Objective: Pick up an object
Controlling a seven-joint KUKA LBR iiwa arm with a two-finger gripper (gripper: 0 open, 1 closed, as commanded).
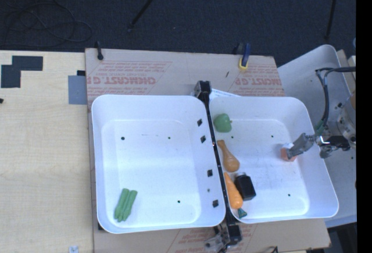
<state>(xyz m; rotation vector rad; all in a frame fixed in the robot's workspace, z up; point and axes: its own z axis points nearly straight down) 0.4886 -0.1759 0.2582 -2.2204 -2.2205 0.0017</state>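
Two white bins sit side by side under my camera, and my gripper (294, 150) is down over the right bin (302, 112), close to its right wall. An orange-red little thing (286, 154) sits right at the gripper's tip, touching it or almost. It is small and blurry. I cannot tell if the fingers are spread or pressed together, and I cannot tell if they are pinching it.

Everything else lies to the left of the gripper. A green pepper (222, 123), round and smooth, is up and to the left, near the wall between the bins. Lower down from it is a tan gourd (228, 157), shaped like a pear with a long thin neck. Below the gourd is a carrot (233, 191), long and orange with a bit of green at its bottom end. A black block (244, 186), boxy and dark, lies just beside the carrot, on the side closer to the gripper. All these look like smooth plastic toys.

Far to the left, in the left bin (110, 112), are some green beans (125, 205). They are long thin pods lying close together.

Both bins look smooth and shiny, with round corners. They rest on brown cardboard (145, 74) with red letters.
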